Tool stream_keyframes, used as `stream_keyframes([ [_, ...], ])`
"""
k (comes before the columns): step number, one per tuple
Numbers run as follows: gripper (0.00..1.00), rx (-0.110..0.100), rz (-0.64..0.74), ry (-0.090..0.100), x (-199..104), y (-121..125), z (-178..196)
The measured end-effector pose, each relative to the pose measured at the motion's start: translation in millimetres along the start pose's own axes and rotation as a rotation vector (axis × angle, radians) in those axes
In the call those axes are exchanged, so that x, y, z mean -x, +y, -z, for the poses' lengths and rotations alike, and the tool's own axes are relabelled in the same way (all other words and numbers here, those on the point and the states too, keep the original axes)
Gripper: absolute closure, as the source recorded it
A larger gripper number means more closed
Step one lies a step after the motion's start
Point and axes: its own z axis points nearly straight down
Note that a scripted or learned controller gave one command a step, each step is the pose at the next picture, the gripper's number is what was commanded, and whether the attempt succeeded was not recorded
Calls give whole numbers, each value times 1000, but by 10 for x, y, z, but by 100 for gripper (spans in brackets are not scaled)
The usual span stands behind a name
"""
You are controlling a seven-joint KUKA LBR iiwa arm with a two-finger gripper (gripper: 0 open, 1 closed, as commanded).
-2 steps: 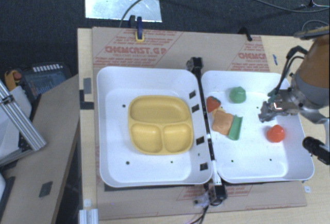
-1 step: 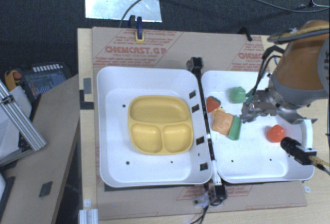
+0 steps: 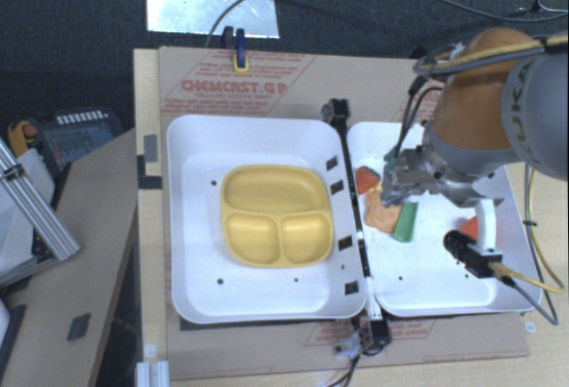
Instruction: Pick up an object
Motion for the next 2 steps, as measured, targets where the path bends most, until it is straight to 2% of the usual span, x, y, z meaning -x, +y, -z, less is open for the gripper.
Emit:
stream_keyframes([
  [2, 100, -1, 0, 0, -1013, 46, -156],
])
